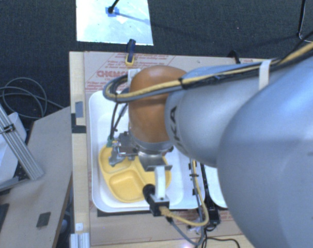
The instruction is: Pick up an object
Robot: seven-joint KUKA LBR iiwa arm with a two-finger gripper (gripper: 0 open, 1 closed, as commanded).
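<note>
Here the tool (pixel 126 156) hangs low over the left white bin (pixel 97 138), its metal body just above a yellow tray (pixel 126 184) that lies in the near part of that bin. Whether it is spread or pressed together I cannot tell, since the wrist hides the tips, and nothing can be seen pinched in it. The yellow tray has moulded compartments; one rounded hollow shows clearly below the tool, and the tray's left edge curves out past the tool's side.

The arm (pixel 249 133) reaches in from the right, its big grey body covering most of the right bin, with the orange band (pixel 151 105) sitting directly above the wrist. The wrist points almost straight down into the bin. A yellow cable (pixel 146 89) and dark cables loop around the band and run back along the arm.

On the brown board (pixel 107 66) under the bins, red printed writing shows at the far edge, too broken up to read. A blue and yellow clamp (pixel 130 52) sits at that edge of the tabletop.
</note>
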